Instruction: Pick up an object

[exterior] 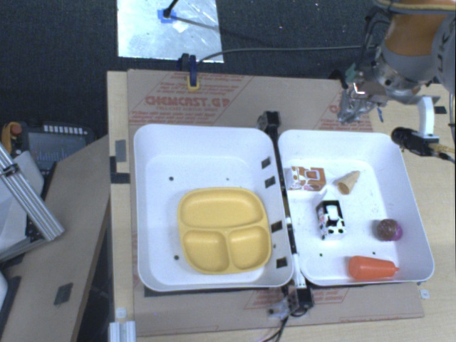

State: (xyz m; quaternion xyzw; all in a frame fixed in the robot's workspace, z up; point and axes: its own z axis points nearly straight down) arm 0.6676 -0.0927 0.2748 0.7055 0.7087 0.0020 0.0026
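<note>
Objects for picking all lie in the right bin [410,191]: a brown-and-white packet [306,177] at its 10 o'clock, a cone [348,182] just beside it toward 12, a black-and-white toy [330,218] near the centre, a purple ball [388,229] at 3 o'clock and a carrot [371,267] at 5 o'clock. They sit well apart from one another, which, I judge, leaves room to close on any single one without nudging a neighbour. The left bin [153,162] bears a yellow divided tray [223,229] toward its 5 o'clock, likely a drop-off spot. The gripper [351,110] hangs beyond the right bin's 12 o'clock rim, over the cardboard, touching nothing in the bin; whether it is parted or closed I cannot tell. Nothing is lifted yet; it seems parked clear so the camera sees the bin unobstructed.
</note>
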